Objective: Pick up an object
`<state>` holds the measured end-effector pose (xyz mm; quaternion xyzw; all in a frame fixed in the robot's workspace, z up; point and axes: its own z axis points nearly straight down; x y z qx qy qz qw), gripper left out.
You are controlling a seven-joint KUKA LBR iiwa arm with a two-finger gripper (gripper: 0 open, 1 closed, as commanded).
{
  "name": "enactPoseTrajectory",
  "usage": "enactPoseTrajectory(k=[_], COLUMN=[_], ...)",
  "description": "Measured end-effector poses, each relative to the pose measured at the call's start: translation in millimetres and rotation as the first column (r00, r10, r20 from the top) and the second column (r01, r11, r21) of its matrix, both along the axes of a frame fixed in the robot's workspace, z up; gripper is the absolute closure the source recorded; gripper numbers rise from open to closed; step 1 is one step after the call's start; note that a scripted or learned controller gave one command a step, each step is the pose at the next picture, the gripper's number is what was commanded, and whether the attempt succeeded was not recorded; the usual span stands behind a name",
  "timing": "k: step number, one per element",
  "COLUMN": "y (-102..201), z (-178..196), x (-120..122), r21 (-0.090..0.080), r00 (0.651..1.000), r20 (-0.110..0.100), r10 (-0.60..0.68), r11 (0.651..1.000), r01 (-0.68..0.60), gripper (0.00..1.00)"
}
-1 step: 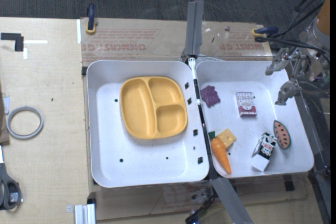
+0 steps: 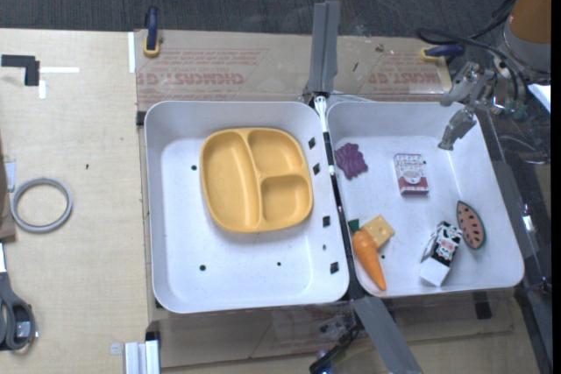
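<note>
My gripper (image 2: pixel 455 112) hangs over the far right corner of the right bin (image 2: pixel 491 280), open, with nothing between its fingers. In that bin lie a purple grape bunch (image 2: pixel 351 159), a small red and white box (image 2: pixel 411 173), a watermelon slice (image 2: pixel 471 224), a cow-patterned milk carton (image 2: pixel 441 252), a yellow cheese wedge (image 2: pixel 378 230) and an orange carrot (image 2: pixel 369 259). The box is the nearest item to the gripper, lying to its lower left. A yellow divided plate (image 2: pixel 257 179) sits in the left bin (image 2: pixel 175 276).
A grey tape roll (image 2: pixel 39 204) and scissors (image 2: pixel 13 320) lie on the wooden bench to the left. Blue clamps (image 2: pixel 152 31) (image 2: pixel 443 51) hold the cardboard behind the bins. A grey divider bar (image 2: pixel 324 48) runs between the bins.
</note>
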<state>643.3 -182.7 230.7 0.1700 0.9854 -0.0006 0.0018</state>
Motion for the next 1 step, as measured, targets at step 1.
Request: enactPoseTrajectory(k=[1], y=[48.7], z=[32.5], x=[-12.5], r21=[0.0], r00=[0.991], r20=[0.0], r10=[0.131], r11=[0.991], r01=[-0.131], gripper=[0.0])
